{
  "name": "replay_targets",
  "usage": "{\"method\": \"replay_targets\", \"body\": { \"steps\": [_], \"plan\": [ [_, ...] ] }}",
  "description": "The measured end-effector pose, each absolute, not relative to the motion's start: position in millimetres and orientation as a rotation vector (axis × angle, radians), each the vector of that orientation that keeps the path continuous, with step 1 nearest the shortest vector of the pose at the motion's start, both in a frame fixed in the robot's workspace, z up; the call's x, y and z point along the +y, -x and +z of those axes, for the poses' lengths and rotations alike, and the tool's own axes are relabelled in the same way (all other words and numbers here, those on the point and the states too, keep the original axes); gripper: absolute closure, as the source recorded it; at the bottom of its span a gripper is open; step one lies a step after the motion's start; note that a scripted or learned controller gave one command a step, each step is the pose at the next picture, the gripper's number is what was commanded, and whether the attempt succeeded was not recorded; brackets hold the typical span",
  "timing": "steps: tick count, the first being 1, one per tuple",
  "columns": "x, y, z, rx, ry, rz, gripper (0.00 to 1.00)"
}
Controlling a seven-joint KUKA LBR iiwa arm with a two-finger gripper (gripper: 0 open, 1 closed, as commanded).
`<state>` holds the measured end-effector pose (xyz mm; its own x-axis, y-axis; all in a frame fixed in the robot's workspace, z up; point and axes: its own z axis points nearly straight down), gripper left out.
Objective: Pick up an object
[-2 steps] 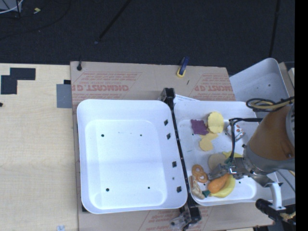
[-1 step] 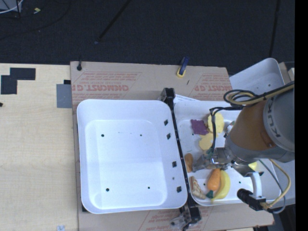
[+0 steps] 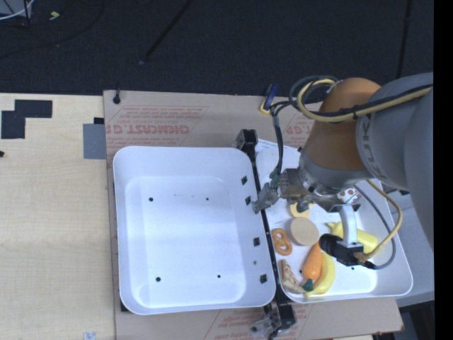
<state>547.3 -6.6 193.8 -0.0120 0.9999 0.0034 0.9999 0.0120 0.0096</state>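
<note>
The right bin point(image 3: 396, 278) holds several toy foods. A brown pretzel point(image 3: 282, 241) lies near its left wall, with a round beige disc point(image 3: 304, 231) just right of it. An orange carrot point(image 3: 312, 261) rests against a yellow banana point(image 3: 323, 281) at the front, and a tan cracker-like piece point(image 3: 289, 274) lies left of them. Another yellow item point(image 3: 359, 237) lies further right, partly under the arm. My gripper point(image 3: 267, 197) hangs low at the right bin's left wall, just above and left of the pretzel. I see nothing held in it.
The left bin point(image 3: 184, 232) is white with small dark holes in its floor. Black clips point(image 3: 247, 139) sit along the divide between the bins. The arm's grey and orange bulk point(image 3: 347, 137) covers the right bin's back part. Cables loop around the wrist.
</note>
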Motion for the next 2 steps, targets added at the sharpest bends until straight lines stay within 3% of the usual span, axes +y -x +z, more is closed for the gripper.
{"method": "replay_targets", "body": {
  "steps": [1,2],
  "plan": [
    [40.5,-564.1,332.8,2.225,-2.208,0.018,0.00],
    [96.5,-581.0,383.2,2.228,-2.213,0.007,0.00]
  ]
}}
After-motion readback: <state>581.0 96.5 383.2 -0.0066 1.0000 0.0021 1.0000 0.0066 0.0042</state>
